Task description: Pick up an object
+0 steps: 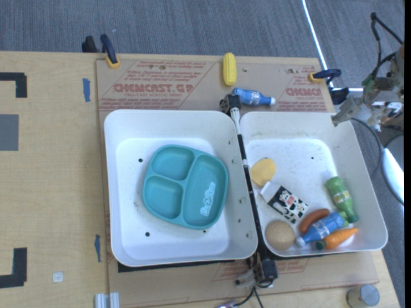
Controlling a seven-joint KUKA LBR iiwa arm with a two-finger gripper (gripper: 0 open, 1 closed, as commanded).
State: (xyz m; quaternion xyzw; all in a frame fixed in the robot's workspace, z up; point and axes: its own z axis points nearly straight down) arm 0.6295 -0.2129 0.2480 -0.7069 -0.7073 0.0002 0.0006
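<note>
A tan bench (45, 191) under grey carpet (192, 11) fills the frame. The left bin (119, 172) holds a teal tray (185, 186); the right bin (308, 143) holds a carton (286, 203). At right edge, the gripper (376, 104): cannot tell its state.

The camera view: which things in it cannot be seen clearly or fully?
- Claw: in the camera view, cut off by the right edge and blurred; its state is unclear.
- Hot dog: partly covered by the blue bottle.
- Carrot: its near end is hidden behind the right bin's rim.
</note>
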